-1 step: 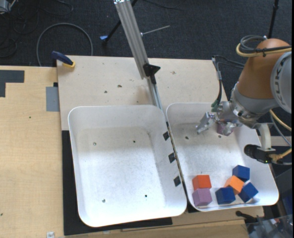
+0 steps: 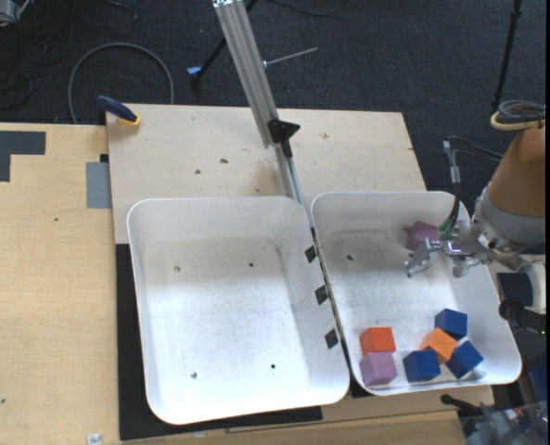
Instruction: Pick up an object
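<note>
My gripper (image 2: 434,251) hangs low over the upper part of the right bin (image 2: 349,213), reaching in from the right edge. A purple block (image 2: 420,235) lies right at its upper left side, partly covered by the metal tip; I cannot see whether they touch. Near the bin's front edge lie a red-orange block (image 2: 377,339), a second purple block (image 2: 377,369), an orange block (image 2: 438,344) and three blue blocks (image 2: 421,366), (image 2: 452,323), (image 2: 466,359).
The left bin (image 2: 145,248) stands beside the right one, with a ridge carrying black clips (image 2: 321,294) between them. A slanted metal rail (image 2: 252,72) rises behind the bins. The arm's grey body and orange band (image 2: 523,179) overhang the right rim.
</note>
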Motion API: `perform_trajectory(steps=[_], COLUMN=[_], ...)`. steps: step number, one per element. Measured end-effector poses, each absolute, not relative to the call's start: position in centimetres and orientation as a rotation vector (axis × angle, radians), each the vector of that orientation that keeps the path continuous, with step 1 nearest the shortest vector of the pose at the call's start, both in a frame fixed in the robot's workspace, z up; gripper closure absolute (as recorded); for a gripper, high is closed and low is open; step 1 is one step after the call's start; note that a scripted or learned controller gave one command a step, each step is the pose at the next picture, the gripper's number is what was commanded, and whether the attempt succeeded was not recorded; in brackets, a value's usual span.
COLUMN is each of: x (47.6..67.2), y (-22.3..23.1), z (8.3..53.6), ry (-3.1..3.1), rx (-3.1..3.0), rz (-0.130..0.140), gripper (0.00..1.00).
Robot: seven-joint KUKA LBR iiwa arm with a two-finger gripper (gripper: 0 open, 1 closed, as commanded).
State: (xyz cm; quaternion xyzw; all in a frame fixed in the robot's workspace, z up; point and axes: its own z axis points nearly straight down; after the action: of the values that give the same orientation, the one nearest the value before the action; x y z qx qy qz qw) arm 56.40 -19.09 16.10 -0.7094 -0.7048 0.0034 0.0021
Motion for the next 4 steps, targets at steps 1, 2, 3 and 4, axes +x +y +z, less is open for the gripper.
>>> perform_trajectory(steps=[1, 2, 3, 4], x=[63.1, 65.0, 57.2, 57.2], y=[-19.5, -17.4, -17.2, -20.1], z=[13.3, 41.8, 34.8, 22.6], ry=[-2.223, -2.229, -2.213, -2.214], rx=[-2.220, -2.224, -2.216, -2.217], rz=[0.000, -0.006, 0.010, 0.009], gripper=[0.00, 0.00, 0.00, 0.00])
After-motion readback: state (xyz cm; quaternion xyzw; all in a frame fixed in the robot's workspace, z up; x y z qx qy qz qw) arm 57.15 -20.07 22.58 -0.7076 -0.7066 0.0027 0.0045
